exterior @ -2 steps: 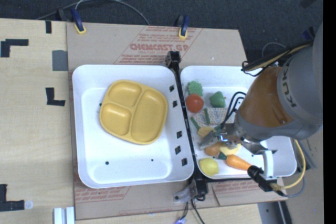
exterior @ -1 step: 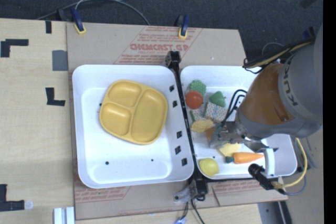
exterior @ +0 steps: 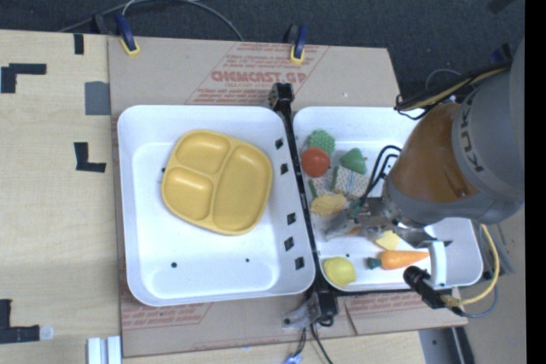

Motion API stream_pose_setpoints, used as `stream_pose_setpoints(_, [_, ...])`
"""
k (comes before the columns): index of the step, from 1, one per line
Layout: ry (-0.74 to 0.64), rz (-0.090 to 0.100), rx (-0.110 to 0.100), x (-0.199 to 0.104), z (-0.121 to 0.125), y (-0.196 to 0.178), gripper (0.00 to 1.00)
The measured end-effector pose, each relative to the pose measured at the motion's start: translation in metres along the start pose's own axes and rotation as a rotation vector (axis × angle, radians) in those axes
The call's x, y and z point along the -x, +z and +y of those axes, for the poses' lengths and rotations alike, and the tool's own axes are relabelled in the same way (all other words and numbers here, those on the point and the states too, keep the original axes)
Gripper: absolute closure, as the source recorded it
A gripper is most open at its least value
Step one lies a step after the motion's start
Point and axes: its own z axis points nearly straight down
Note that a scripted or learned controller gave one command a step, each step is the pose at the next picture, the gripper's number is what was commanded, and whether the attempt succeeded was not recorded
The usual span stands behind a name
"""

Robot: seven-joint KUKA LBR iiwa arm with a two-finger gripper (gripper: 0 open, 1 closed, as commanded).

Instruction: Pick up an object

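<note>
The grey arm with its orange band reaches into the right white bin [exterior: 471,268], its two-finger gripper [exterior: 357,216] low among the toy foods near a yellow corn-like piece [exterior: 328,204]; whether it is open or closed cannot be told. A small orange plastic carrot [exterior: 403,259] lies near the bin's front, long axis running left-right, green top at its left end. A yellow divided plastic plate [exterior: 217,181] rests in the left white bin [exterior: 141,217].

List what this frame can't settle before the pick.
- Two-finger gripper: fingers blurred among the toys, open or shut unclear, camera view.
- Right white bin: far side covered by the grey arm with orange band.
- Small orange carrot toy: leaf end too small to read.
</note>
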Motion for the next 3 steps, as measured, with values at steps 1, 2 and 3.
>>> stream_pose_setpoints(1, [0.0, -0.002, -0.002, 0.007, 0.058, 0.011, 0.0])
stream_pose_setpoints(2, [0.0, -0.002, 0.0, 0.007, 0.058, 0.001, 1.0])
stream_pose_setpoints(3, [-0.002, -0.001, -0.003, -0.058, 0.077, -0.138, 1.0])
